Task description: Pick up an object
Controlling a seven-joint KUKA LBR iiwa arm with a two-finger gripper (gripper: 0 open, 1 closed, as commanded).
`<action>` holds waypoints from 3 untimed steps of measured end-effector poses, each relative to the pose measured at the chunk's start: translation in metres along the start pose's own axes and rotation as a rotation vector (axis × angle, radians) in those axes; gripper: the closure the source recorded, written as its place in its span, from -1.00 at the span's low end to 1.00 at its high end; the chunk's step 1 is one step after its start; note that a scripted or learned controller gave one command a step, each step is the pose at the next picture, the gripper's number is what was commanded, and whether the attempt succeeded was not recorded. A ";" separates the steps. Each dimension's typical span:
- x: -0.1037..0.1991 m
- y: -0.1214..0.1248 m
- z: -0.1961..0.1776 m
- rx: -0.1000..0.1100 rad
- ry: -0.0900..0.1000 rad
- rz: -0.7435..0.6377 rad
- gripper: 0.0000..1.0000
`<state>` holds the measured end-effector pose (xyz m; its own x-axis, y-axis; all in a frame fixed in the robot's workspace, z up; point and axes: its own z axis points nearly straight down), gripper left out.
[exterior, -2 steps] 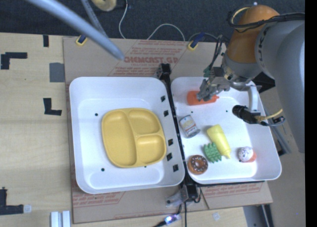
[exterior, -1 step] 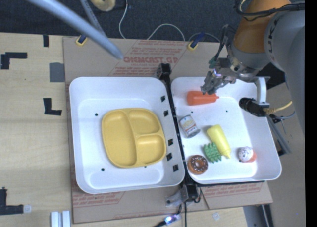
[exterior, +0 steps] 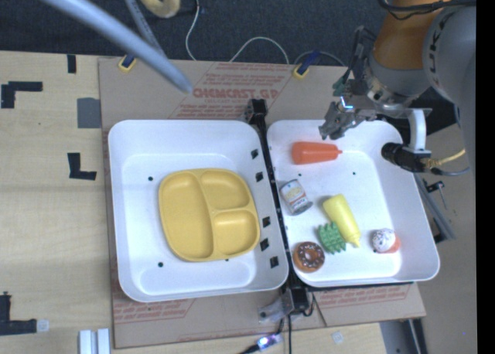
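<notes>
Gripper [exterior: 336,127] hangs at the far rim of the right bin [exterior: 414,221], its dark fingers pointing down just above and to the right of the toy carrot [exterior: 315,152]; nothing sits between them, and whether they are parted or closed I cannot tell from this angle.

Five small toys lie in that bin besides the carrot, six in all, one of each. The carrot is orange-red, lying on its side near the bin's far wall with its tapered end toward the right, closest of all to the gripper. Toward the near side from it, by the divider, is a small grey can [exterior: 294,196], tipped over. Further toward the near side lies a yellow corn-like piece [exterior: 343,218], long and rounded, slanting across the bin floor. A green spiky toy [exterior: 332,238] touches its left side. A brown doughnut [exterior: 308,256] with sprinkles sits at the near left corner, just beside the green toy. A small white and red ball-like toy [exterior: 383,241] rests near the right wall, apart from the corn.

The left bin [exterior: 131,190] holds one yellow divided plate [exterior: 207,213] with three compartments, lying flat in its middle. Both bins stand on a sheet of cardboard [exterior: 224,86] on the bench.
</notes>
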<state>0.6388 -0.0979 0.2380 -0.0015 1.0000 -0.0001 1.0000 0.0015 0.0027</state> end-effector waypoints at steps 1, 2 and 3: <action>0.048 -0.029 0.009 0.006 0.002 -0.003 1.00; 0.090 -0.042 0.007 0.005 0.002 -0.004 1.00; 0.130 -0.067 0.007 0.006 0.001 -0.004 1.00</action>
<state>0.5718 0.0323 0.2309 -0.0051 1.0000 0.0009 1.0000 0.0051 -0.0038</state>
